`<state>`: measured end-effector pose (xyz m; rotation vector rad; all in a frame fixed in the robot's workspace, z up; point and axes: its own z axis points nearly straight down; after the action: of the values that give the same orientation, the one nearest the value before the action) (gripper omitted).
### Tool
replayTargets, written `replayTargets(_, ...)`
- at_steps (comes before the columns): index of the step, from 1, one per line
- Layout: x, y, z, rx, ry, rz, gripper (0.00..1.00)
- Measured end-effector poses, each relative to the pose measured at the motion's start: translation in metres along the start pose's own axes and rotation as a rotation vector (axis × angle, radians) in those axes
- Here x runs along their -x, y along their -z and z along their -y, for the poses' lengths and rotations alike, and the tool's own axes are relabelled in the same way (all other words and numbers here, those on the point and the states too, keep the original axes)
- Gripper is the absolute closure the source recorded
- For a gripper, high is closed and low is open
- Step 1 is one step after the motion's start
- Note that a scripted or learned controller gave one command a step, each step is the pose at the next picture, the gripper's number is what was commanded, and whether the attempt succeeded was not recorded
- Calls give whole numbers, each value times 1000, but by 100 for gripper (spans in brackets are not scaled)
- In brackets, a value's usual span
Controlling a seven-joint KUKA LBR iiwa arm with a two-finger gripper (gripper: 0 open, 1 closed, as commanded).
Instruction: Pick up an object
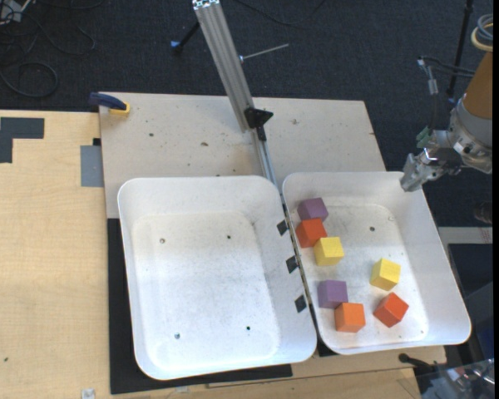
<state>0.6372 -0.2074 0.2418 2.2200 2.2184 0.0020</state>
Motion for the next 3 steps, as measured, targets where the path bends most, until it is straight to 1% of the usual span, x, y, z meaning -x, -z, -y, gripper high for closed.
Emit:
replayTargets(1,-55,9,-1,-5,6,-4,100)
replayTargets(3,-176,-12,2,-8,5,-4,100)
